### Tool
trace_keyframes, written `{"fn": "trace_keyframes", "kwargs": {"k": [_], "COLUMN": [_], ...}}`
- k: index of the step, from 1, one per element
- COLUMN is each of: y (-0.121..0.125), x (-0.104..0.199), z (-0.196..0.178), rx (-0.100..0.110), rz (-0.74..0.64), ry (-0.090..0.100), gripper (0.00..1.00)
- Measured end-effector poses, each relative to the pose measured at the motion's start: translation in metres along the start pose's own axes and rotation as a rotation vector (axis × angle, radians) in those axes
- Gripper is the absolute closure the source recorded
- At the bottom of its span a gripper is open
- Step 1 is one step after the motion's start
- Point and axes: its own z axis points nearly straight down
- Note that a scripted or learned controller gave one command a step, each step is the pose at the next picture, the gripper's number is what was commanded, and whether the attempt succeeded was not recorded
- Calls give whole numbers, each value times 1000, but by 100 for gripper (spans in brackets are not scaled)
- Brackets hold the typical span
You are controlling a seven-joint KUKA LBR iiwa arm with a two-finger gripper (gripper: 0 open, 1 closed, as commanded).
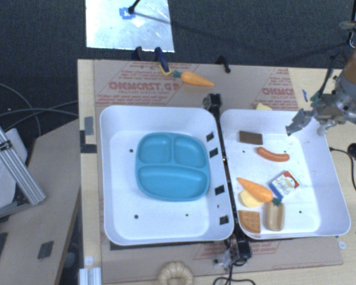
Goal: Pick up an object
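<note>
The right bin (320,177) holds several toy foods: a brown chocolate bar (250,138), a red sausage (273,155), an orange carrot (255,189), a small blue and red packet (283,184), a waffle (250,220) and a bread roll (275,216). A yellowish piece (246,199) lies under the carrot. My gripper (308,125) hangs over the bin's far right corner, up and to the right of the sausage. Its two fingers stand apart and hold nothing.
The left bin (115,177) carries a blue divided plate (172,166). Another carrot (194,79) lies on the cardboard behind the bins, beside a blue clip (161,59). A pale yellow piece (263,106) sits just beyond the right bin's far rim. A doughnut-shaped toy (176,274) rests at the front edge.
</note>
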Motion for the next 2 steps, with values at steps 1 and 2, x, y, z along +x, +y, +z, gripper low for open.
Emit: {"fn": "trace_keyframes", "kwargs": {"k": [1, 2], "y": [2, 0], "x": [1, 1], "z": [-8, 53], "rx": [-13, -10], "rz": [-3, -1], "ry": [-2, -2], "gripper": [0, 0]}}
